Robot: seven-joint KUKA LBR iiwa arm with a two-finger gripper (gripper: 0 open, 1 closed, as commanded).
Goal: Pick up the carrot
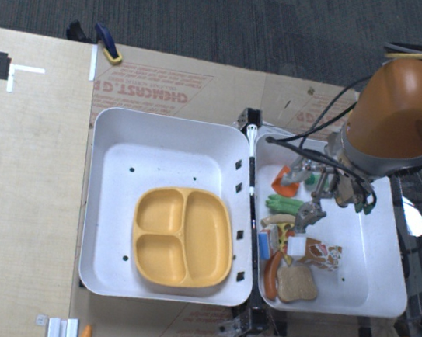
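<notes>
A: Where's the carrot (286,180) sitting?
B: Top left of the right bin (380,295), just above the green thing (284,204).
A: Gripper (315,195) grabbing it?
B: Nope, it's hovering beside it, jaws looking apart, gripping nothing.

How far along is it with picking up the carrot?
Done: the arm has reached the right bin. In hand: the tool hangs by the orange carrot, which lies on the bin floor beside the green item. Left: gripping and lifting it.
</notes>
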